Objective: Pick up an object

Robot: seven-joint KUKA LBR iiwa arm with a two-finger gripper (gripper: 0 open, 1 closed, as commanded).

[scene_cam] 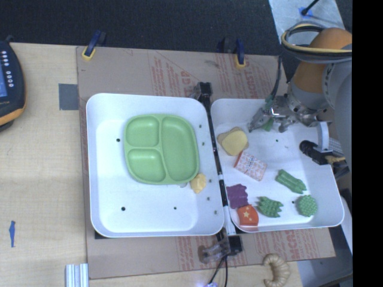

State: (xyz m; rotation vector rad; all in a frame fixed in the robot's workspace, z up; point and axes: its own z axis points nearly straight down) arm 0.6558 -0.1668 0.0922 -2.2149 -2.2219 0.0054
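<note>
Gripper [270,119] fingers indistinct, arm [320,58] cropped

This is a robotics lab bench set up for testing. A brown cardboard sheet [179,70] is held to the pale wooden benchtop [42,178] by blue spring clamps [240,55] at twelve o'clock. Two shallow white bins [102,160] sit side by side on it. A control pendant [9,82] with buttons lies at nine o'clock, and the grey and orange robot arm [320,64] stands at two o'clock.
</note>
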